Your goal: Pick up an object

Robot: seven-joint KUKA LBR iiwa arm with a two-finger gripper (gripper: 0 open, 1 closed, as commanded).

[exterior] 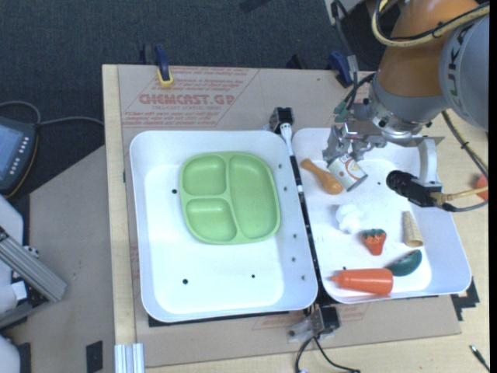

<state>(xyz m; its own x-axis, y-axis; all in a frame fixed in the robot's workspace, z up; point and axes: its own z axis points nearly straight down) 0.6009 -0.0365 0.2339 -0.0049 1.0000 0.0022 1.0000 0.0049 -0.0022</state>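
My gripper (344,160) hangs over the back left part of the right bin (446,243). Just below and left of it lies a tan-orange spoon-shaped piece (322,176), very close to the gripper's tip. Further forward in the same bin lie a small white lump (349,217), a red strawberry-like piece (374,240), a tan cylinder (411,228), a dark green piece (405,263) and an orange carrot (363,280). I see nothing clearly held.
The left bin (155,231) holds a green divided plate (230,196). A raised black-edged rim (301,200) separates the two bins. The arm with its orange band (423,29) comes in from the upper right, above the right bin's back edge.
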